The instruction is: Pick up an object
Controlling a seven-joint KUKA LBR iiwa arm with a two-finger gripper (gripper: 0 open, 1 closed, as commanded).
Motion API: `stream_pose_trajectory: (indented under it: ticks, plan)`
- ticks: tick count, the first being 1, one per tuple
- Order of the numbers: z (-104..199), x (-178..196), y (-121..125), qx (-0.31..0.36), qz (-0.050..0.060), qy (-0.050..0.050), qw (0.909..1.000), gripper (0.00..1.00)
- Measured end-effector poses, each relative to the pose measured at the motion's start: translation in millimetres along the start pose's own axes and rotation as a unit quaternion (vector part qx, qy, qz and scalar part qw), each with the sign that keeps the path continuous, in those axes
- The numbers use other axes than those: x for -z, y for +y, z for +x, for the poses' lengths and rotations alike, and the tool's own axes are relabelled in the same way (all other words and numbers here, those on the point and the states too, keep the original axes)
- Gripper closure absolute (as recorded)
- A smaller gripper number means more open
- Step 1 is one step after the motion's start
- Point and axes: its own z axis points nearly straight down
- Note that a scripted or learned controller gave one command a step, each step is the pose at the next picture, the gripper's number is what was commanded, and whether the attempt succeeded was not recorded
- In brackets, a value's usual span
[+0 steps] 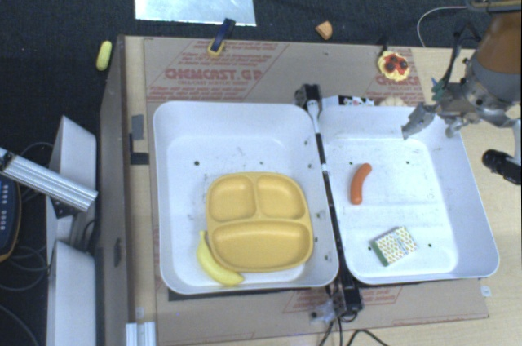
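so the arm's gripper (426, 121) hangs over the right bin's (457, 197) back edge, can't tell its state, sausage (360, 183) lying well apart.

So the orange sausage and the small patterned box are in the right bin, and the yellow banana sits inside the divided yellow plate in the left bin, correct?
Not quite. The camera view shows the yellow banana lying on the left bin's floor against the divided yellow plate's front-left edge, not inside it. The orange sausage and small patterned box are in the right bin.
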Motion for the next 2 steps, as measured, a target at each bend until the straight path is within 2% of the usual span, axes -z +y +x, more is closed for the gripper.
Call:
stream_pose_trajectory:
  ticks: [1, 2]
  plan:
    - [55.3, -79.4, 23.8, 0.001, 0.001, 0.001, 1.0000, 0.00]
    - [75.0, -130.9, -11.0, -0.001, 0.001, 0.000, 1.0000, 0.00]
